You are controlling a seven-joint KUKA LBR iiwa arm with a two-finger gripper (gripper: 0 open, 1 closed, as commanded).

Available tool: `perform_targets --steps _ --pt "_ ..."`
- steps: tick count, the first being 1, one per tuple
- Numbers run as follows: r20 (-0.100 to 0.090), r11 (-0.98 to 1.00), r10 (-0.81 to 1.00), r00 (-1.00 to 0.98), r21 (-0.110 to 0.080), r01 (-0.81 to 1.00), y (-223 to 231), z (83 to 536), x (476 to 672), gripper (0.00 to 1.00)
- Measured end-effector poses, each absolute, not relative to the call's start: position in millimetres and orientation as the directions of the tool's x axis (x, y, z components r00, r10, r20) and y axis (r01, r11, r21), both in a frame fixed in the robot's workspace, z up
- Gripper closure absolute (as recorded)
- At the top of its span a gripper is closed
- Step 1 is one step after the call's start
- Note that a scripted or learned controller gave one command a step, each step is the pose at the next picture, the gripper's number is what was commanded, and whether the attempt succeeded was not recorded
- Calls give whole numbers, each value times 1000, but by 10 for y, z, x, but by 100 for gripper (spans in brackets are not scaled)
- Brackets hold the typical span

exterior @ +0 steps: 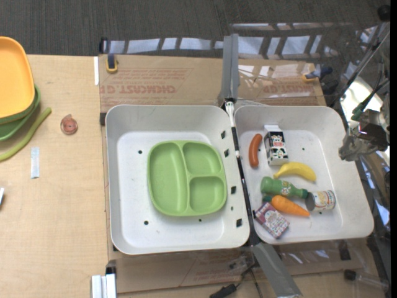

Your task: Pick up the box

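I see the gripper (355,146) at the right bin's (335,225) three o'clock rim; I cannot tell its state. Nearest at six o'clock lies the box (272,220), then carrot (289,206), banana (296,171), sausage (255,149). The left bin (124,228) holds a green plate (186,178).

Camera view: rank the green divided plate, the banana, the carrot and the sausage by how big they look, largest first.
1. green divided plate, by far the largest.
2. banana and carrot: they look about alike, so I won't rank them.
3. sausage, slightly smaller than those two.
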State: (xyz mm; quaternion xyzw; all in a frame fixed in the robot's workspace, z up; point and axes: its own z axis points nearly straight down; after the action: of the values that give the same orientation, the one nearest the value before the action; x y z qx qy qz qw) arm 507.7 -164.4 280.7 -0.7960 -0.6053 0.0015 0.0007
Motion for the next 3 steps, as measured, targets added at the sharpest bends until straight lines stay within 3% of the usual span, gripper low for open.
perform_targets --steps 1,2,3 --pt "-4 -534 845 534 -2 845 -1831 3880 5179 100" --pt "-5 -855 519 855 -3 519 -1789 2948 4927 100" --pt "-7 -966 258 966 -2 258 -1730 2657 5143 100"
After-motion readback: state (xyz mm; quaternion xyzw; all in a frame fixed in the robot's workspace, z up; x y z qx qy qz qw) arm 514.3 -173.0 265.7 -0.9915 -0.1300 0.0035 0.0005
